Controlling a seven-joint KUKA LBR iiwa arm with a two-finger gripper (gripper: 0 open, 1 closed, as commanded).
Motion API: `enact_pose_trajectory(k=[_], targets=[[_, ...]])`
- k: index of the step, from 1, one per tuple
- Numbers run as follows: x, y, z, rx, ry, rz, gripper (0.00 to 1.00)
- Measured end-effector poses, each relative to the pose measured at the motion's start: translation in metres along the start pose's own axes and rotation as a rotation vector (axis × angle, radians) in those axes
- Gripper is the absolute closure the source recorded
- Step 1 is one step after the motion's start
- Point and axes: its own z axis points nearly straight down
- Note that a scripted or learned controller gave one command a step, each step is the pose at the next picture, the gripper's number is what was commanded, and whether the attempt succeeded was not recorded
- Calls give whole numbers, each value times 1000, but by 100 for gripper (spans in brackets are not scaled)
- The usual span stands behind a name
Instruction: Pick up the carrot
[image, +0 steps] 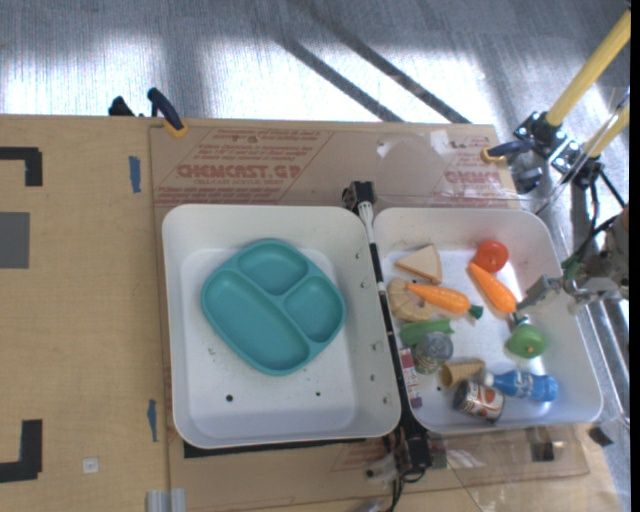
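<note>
Nearest you, along the front wall of the right bin (588, 395), you have a small printed can (481, 401) lying on its side and a blue bottle (526, 386) beside it, with a tan cone (460, 372) just behind them. Next back you have a grey round lid-like piece (433, 349), a flat green piece (425, 329), too small for you to name, and a green round fruit (525, 342). Gripper (537, 293): you see it low over the right side of this bin, reaching in from the right wall, its tip just beside a second orange tapered piece (493, 288); whether it is open or closed you cannot tell, and nothing shows held in it. Carrot (440, 298): orange, tapered, green at its right end, lying flat and nearly crosswise in the middle of the right bin, its left end resting over a round bread slice (402, 300), well apart from the gripper. Behind it you have a wedge of sandwich (422, 264) and a red tomato-like piece (490, 254). The left bin (190, 300) holds a teal divided plate (273, 305). Farthest, you have the cardboard sheet (240, 165) under both bins, printed in red, with clamps on its back edge.
</note>
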Motion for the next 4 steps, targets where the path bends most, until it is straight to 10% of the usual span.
enact_pose_trajectory(k=[1,2,3,4], targets=[[36,73,44,-2,0,44,0],[37,82,91,-8,-4,64,0],[38,82,82,-7,-5,60,100],[113,75,-14,-15,-1,-12,100]])
